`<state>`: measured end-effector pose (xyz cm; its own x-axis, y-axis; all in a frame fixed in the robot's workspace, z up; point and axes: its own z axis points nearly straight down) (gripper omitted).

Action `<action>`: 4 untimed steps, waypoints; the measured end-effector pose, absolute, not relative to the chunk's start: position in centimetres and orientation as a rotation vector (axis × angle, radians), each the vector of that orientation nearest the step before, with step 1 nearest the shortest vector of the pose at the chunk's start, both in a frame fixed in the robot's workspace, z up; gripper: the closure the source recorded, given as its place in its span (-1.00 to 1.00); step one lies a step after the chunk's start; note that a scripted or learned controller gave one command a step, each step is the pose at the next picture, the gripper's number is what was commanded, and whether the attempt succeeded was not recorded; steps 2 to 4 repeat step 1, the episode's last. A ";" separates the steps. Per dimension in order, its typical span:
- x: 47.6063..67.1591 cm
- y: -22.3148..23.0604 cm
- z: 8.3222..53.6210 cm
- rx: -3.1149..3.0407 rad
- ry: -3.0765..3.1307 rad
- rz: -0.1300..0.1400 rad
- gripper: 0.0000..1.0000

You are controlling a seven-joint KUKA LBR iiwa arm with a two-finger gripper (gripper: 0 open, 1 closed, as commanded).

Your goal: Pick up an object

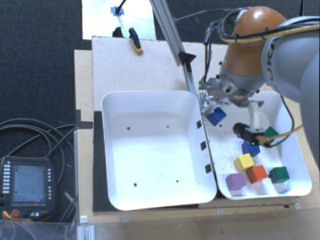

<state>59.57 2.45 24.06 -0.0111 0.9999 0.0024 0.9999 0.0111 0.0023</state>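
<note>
My gripper [212, 108] hangs over the near-left part of the right bin [295, 149], close to the wall between the two bins. A blue block [216, 116] sits tilted between its fingertips, and the gripper is shut on it. Further blocks lie at the front of that bin: another blue block [250, 148], a yellow block [244, 161], an orange block [257, 173], a purple block [235, 181] and a dark green block [279, 174]. A green block [270, 132] shows partly behind a cable.
The left bin [150, 154] stands beside the right one, sharing a raised rim. A slanted metal rod [170, 29] crosses above the bench near the gripper. A teach pendant [27, 184] with cables lies at the left, off the bench.
</note>
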 end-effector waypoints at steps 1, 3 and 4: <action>59.0 7.6 25.3 -2.208 -2.234 -0.005 1.00; 59.0 7.6 25.3 -2.208 -2.234 -0.005 1.00; 59.0 7.6 25.3 -2.208 -2.234 -0.005 1.00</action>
